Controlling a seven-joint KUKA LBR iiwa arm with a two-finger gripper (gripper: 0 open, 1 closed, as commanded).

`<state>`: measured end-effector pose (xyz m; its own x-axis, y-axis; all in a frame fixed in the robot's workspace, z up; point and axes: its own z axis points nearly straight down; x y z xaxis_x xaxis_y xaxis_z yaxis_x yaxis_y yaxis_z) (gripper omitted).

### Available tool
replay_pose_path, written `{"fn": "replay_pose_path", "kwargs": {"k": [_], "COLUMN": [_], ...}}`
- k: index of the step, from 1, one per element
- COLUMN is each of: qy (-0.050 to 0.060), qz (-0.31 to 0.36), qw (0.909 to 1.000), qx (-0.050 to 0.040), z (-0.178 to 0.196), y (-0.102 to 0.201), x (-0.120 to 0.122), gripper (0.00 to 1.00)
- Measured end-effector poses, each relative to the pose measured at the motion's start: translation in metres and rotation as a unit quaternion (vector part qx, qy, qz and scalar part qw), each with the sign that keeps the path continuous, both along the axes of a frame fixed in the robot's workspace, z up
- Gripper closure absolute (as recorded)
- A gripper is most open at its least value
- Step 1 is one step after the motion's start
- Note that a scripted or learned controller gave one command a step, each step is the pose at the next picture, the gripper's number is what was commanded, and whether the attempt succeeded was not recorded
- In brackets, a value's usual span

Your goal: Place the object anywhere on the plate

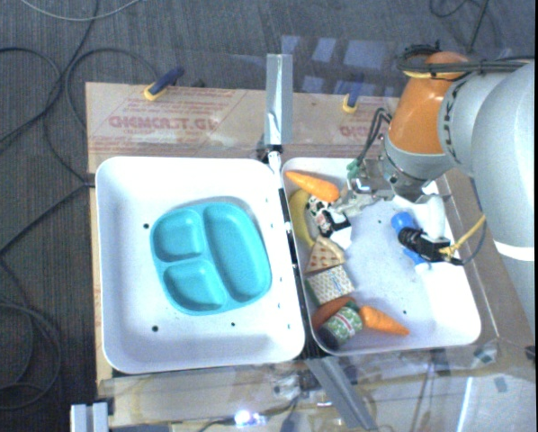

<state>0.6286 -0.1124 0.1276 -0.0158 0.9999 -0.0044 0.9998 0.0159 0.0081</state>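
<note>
Gripper low in right bin, beside carrot; finger state unclear; blue plate in left bin.

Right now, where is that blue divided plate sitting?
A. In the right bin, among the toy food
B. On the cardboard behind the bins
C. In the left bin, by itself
C: the blue plate lies in the left bin, while the carrots and other toys crowd the right bin.

Turquoise three-compartment plastic plate in the glossy white left bin; beside that plate, the white right bin shows two orange toy carrots and a blue object.
</note>
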Motion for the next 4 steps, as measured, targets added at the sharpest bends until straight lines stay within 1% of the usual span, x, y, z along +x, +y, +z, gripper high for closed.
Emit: {"fn": "replay_pose_path", "kwargs": {"k": [1, 2, 3, 4], "qy": [0.006, 0.006, 0.005, 0.006], "qz": [0.095, 0.068, 0.117, 0.147], "qw": [0.9955, 0.9977, 0.9931, 0.9892], "qx": [0.001, 0.0035, 0.0008, 0.0018], "z": [0.024, 0.055, 0.056, 0.063], "y": [0.015, 0.024, 0.032, 0.013], "x": [-0.033, -0.071, -0.085, -0.145], "gripper": [1.0, 1.0, 1.0, 1.0]}}
